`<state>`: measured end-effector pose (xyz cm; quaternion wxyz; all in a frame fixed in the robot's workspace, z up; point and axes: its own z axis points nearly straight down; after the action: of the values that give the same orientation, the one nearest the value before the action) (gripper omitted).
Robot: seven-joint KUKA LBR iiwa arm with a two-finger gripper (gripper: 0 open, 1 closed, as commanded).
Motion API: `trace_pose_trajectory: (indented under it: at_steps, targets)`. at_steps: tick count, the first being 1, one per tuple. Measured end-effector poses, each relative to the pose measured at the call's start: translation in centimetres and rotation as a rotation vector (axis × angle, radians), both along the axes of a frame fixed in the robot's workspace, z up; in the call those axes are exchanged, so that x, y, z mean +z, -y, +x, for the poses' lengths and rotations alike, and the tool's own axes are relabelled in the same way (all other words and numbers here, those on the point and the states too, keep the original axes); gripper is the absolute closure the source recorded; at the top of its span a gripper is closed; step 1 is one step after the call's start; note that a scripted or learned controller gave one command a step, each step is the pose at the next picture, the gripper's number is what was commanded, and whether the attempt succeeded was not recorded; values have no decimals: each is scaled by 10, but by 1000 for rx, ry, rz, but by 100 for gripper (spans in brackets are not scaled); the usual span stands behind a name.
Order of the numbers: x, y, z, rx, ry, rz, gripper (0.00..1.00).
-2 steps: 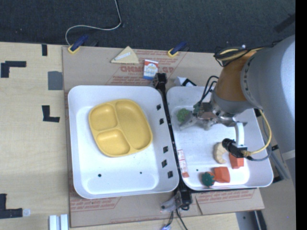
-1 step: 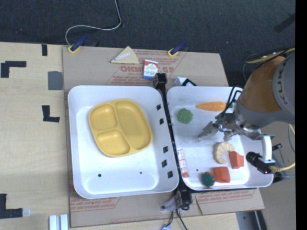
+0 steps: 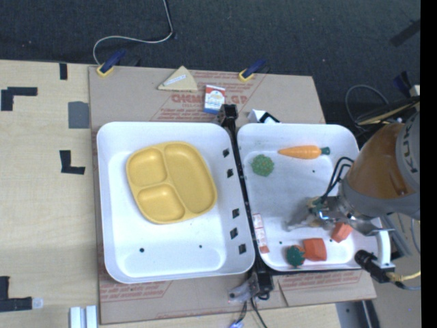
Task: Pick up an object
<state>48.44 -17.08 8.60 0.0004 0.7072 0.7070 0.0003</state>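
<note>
Dark carpet behind wooden bench (image 3: 41, 203); cardboard sheet (image 3: 287, 101) under both bins; tool (image 3: 311, 214) state unclear

light: even, bright overhead | shadows: soft, faint | focus: slightly soft, perhaps low resolution

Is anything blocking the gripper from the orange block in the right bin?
Nothing visible does. The gripper sits low in the right bin, with the orange block just below it and the green ball beside the block.
</note>
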Motion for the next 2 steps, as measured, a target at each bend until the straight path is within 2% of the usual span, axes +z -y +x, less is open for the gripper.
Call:
trace_pose_trajectory:
  at_steps: [1, 2]
  targets:
    - [1, -32, 58, 2, 5, -2, 0]
    - [10, -31, 58, 1, 5, -4, 100]
